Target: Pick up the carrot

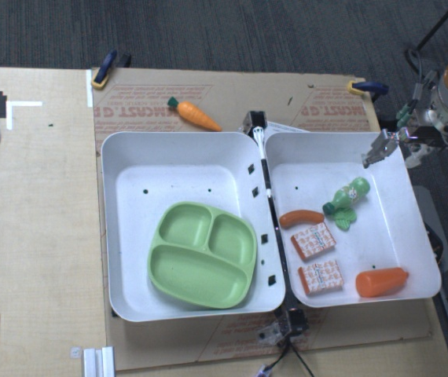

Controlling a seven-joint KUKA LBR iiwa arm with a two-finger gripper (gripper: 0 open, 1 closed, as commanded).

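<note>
You will find the carrot (196, 115) outside both bins, lying on the brown cardboard sheet (232, 100) just beyond the far rim of the left bin (122, 210). Its green top points left and its orange tip points right and slightly nearer, toward the spot where the two bins meet.

Your gripper (384, 148) sits at the far right corner of the right bin (413, 203), well apart from the carrot, with the arm coming in from the right. You cannot tell from this angle whether it is released or clenched, and nothing shows between its parts.

Inside the left bin a green divided plate (203, 254) rests toward the near side. In the right bin you have a green toy vegetable (345, 202) near the middle, a small red-orange sausage shape (301, 218) to its left, and two patterned cracker boxes (317, 258) stacked one nearer than the other. An orange block (381, 282) lies at the near right corner.

On the table, blue clamps (104, 68) hold the far cardboard edge at left and right.
</note>
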